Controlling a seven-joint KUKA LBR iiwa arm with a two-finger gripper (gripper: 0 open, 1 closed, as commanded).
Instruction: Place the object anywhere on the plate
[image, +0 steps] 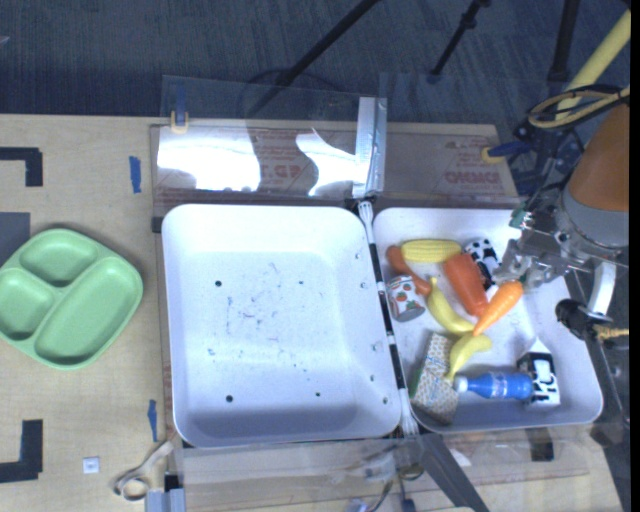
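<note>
Arm: you see it reaching in from the right, orange band at the upper right edge, grey wrist below it over the right bin's far right side
Gripper: it sits low over the right bin's upper right part, just beside the tip of the carrot; you cannot tell whether it is spread or closed, as the metal parts blur together there
Carrot: lies slanted in the right bin, its upper end close to the gripper, its lower end touching the yellow pieces
Other objects in the right bin: you have a corn cob near the top, an orange-red pepper-like piece below it, a yellow banana-like piece, a blue bottle lying on its side near the bottom, a black-and-white piece at its right, a patterned packet at the lower left
Left bin: white, faint blue marks on its floor
Plate: green, divided into compartments, on the bench well to the left of both bins, well apart from the gripper and from every object
</note>
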